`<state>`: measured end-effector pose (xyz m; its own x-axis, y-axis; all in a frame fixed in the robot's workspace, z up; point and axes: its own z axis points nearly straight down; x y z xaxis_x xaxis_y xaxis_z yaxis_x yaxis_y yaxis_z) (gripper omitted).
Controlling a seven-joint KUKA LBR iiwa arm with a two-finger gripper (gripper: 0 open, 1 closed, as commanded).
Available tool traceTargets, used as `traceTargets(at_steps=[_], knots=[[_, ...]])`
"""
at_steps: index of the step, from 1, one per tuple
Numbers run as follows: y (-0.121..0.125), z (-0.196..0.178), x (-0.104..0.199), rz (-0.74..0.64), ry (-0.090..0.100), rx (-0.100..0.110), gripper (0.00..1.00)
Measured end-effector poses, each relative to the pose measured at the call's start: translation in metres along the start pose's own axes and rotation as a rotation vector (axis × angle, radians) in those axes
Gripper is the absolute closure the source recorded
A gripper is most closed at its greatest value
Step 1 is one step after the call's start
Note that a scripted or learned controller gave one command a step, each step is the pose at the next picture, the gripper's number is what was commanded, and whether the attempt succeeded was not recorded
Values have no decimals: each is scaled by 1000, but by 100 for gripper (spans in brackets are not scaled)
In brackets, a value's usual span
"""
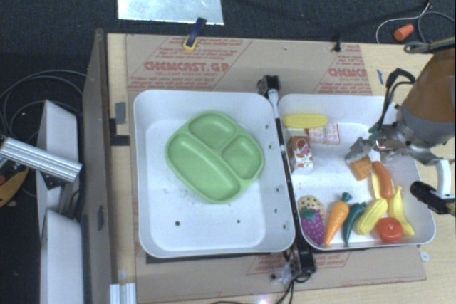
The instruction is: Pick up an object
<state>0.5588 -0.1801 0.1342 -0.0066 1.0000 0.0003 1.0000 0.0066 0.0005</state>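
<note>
My claw (367, 150) hung at the right, grip hidden, so I needed to drop straight onto the orange block (361, 168).

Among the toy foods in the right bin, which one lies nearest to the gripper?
The small orange block lies right under the gripper. The carrot, corn and tomato lie farther off, along the bin's lower edge.
</note>
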Motion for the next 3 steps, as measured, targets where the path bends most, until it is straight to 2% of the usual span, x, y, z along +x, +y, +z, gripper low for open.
traceTargets(at_steps=[1,2,3], knots=[[-31,49,5,4,-1,-6,0],[46,48,-11,0,-4,-9,0],[10,50,54,-1,2,2,0]])
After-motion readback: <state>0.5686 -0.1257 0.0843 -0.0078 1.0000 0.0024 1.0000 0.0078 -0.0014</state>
